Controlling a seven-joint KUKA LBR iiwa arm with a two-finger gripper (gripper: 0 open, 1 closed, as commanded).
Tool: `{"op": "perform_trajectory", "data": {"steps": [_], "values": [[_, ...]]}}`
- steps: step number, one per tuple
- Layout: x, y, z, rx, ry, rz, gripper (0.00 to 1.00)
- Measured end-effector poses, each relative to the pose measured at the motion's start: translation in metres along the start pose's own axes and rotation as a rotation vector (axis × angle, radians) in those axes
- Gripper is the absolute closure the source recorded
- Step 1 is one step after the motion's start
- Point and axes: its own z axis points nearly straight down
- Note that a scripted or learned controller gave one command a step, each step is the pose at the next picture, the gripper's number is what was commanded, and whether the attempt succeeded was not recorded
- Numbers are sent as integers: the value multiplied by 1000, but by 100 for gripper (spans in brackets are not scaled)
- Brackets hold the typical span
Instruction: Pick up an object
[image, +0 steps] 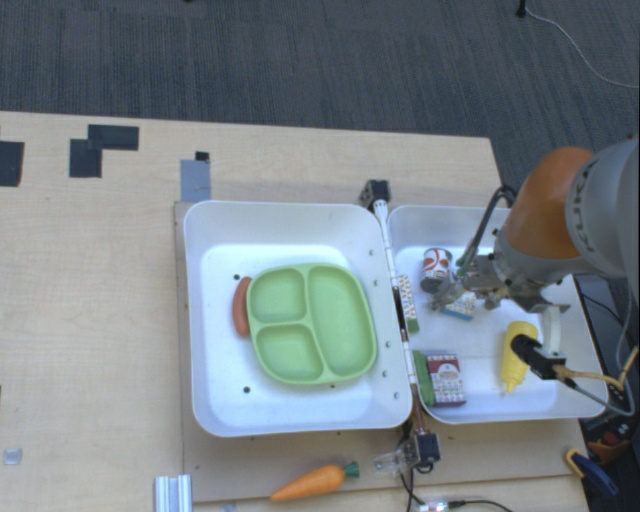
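My gripper (449, 292) hangs low in the right bin (570, 400), near its left wall. A red and white can (436, 262) lies just behind it. A small blue and white item (461, 311) lies right at its tip; contact is unclear. A yellow object (514, 358) lies further to the front right, and a red and green box (444, 379) sits at the bin's front left corner.
The left bin (215, 400) holds a green divided plate (311, 323) with a reddish sausage (241, 305) along its left side. An orange carrot (312, 482) lies on the bench in front of the bins. The arm's orange band (545, 205) hangs over the right bin's back.
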Motion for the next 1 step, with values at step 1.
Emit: {"op": "perform_trajectory", "data": {"steps": [1], "values": [[1,2,-12,-7,-1,-1,100]]}}
